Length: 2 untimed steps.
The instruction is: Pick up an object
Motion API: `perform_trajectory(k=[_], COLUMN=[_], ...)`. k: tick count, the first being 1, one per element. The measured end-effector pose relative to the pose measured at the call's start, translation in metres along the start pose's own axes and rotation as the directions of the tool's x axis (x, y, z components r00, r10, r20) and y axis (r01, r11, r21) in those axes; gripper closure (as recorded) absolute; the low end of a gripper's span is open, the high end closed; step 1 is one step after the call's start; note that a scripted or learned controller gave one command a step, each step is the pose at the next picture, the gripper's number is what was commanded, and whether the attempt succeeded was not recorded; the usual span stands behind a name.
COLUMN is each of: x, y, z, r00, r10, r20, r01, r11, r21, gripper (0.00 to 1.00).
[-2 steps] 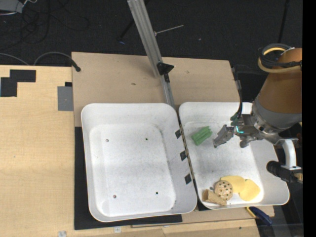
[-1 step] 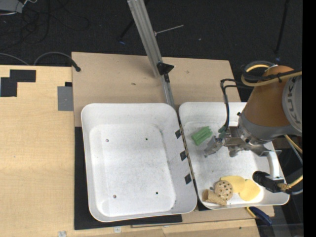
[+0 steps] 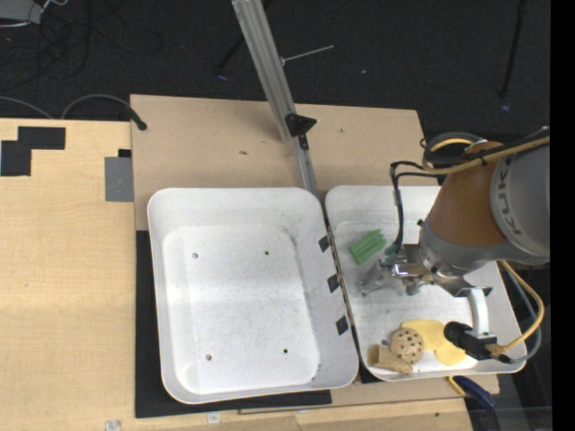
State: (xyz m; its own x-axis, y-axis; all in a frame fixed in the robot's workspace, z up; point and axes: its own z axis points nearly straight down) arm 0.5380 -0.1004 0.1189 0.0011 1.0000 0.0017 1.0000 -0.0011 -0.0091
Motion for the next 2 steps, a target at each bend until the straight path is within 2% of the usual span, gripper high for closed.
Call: perform_trajectory(k=[1,2], x=[0.0,-0.001], y=[0.001,0.0], z=[0.027,0.016], r00=[1.0,1.0], r10=[0.001,0.008], r20=[0.001,-0.001], r01=[-0.001,-0.008], r11=[1.0,1.0], r21=[-0.007,-0.007], gripper=[0.0,1.0])
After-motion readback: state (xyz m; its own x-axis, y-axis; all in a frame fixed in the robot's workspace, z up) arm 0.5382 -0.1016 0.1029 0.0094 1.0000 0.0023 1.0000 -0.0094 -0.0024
